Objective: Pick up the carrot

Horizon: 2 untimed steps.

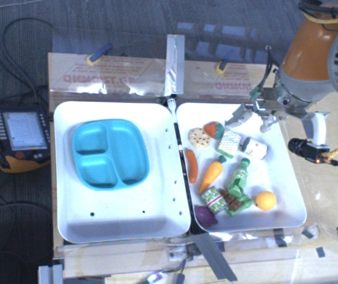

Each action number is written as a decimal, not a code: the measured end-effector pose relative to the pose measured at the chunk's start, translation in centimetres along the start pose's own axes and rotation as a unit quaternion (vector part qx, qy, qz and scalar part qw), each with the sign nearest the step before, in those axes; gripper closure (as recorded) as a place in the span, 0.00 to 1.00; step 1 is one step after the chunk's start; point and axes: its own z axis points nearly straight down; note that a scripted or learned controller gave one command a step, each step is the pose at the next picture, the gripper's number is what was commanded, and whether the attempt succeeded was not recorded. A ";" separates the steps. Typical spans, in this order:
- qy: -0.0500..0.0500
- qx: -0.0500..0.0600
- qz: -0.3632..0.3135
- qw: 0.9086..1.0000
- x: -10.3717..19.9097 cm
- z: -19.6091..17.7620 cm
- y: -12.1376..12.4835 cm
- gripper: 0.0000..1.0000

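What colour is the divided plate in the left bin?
Light blue, seen clearly in the camera view: the divided plate sits in the left bin.

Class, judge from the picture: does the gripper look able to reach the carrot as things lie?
Probably yes. The carrot lies uncovered in the right bin, with the gripper above that bin. The green bottle close beside it may crowd the fingers.

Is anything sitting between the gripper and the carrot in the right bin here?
Yes. The gripper hovers over the right bin's upper part, and the carrot lies lower left of it. A small green-and-white packet lies on that line, with a white box just beside it. From straight above, nothing visible covers the carrot.
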 end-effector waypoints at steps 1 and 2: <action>0.000 0.000 -0.027 1.000 0.8 16.4 -1.2 0.00; -0.003 -0.010 -0.135 0.991 0.3 17.0 -4.6 0.00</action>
